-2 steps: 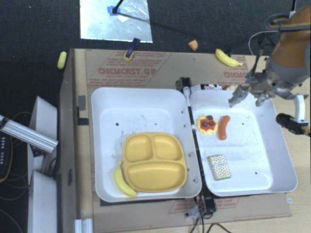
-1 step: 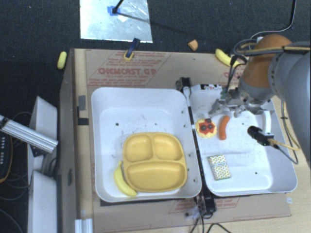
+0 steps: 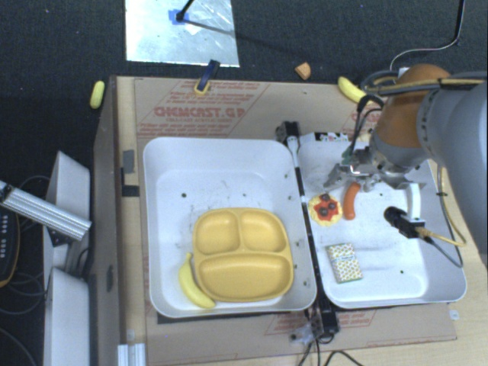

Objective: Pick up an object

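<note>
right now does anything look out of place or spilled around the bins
Yes. A few small things lie outside the bins: a yellow piece on the dark floor at the far left, a tan bit on the floor above the bench, and a yellow banana-like piece at the bench's top edge.

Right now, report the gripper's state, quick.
Gripper: over the right bin, just above the orange hot dog; open or shut cannot be told, and nothing is seen held.

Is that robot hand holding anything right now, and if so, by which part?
It cannot be told. The gripper hangs right above the top end of the orange sausage in the right bin, but nothing shows between its fingers.
</note>
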You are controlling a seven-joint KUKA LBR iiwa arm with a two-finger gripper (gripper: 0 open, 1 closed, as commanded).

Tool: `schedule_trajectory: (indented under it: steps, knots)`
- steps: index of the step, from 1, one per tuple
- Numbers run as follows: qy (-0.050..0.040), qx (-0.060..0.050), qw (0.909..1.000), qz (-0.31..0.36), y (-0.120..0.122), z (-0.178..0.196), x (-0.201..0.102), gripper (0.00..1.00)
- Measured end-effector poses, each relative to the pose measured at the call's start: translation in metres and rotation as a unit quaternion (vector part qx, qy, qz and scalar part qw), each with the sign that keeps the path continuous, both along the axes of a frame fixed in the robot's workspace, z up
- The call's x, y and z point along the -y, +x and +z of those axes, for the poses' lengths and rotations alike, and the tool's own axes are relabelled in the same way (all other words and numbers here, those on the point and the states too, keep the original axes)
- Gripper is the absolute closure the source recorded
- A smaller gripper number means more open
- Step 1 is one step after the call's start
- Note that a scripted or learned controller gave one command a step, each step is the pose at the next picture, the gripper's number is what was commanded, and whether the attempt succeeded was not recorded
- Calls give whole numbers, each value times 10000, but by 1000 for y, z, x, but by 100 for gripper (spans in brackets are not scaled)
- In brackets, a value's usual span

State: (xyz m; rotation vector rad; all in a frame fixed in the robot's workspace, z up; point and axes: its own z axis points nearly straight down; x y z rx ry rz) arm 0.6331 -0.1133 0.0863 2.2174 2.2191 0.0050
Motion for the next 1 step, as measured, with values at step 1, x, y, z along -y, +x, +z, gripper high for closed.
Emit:
schedule_trajectory:
  steps: [1]
  knots:
    - [0, 6, 10000, 4, 0, 10, 0, 100]
